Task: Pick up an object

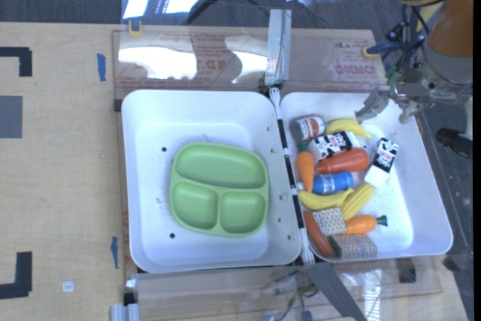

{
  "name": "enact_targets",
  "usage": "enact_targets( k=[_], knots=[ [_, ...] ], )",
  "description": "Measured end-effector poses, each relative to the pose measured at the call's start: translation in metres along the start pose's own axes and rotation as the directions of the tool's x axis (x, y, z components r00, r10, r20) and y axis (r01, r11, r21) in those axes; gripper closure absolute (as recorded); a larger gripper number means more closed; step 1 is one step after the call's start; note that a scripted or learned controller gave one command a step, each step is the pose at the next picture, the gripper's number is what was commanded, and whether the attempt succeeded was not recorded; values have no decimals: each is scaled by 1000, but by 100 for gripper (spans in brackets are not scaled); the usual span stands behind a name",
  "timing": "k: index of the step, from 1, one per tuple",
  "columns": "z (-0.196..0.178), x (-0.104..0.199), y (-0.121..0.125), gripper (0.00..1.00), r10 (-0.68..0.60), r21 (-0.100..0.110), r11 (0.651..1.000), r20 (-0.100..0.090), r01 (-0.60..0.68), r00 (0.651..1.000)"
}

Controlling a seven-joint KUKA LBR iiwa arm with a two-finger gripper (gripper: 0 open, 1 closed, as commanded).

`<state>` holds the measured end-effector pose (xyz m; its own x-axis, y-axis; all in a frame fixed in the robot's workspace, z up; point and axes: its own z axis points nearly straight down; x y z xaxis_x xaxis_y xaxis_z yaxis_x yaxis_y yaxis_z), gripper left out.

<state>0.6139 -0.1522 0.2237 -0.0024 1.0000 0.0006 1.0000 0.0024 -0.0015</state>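
- One arm (451, 34) reaches in from the right, its wrist over the right bin's (428, 225) far right corner.
- Its gripper (388, 107) hangs above the bin's far edge, two fingers spread apart, nothing between them.
- Toy food lies heaped in that bin: a yellow banana (347, 127) nearest the fingers, a carrot (347, 160) and a blue bottle (332, 183) beyond.
- A green tray (219, 188) sits in the left bin (143, 162).

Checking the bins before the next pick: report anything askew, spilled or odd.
Nothing spilled or damaged. The green divided plate lies flat in the left bin; the toy food is heaped against the right bin's left side, all inside its walls.
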Motion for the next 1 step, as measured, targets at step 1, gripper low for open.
enact_targets(
  k=[1],
  knots=[
    [91, -56, -15, 0, -113, -3, 994, 2, 113, 994]
  ],
)
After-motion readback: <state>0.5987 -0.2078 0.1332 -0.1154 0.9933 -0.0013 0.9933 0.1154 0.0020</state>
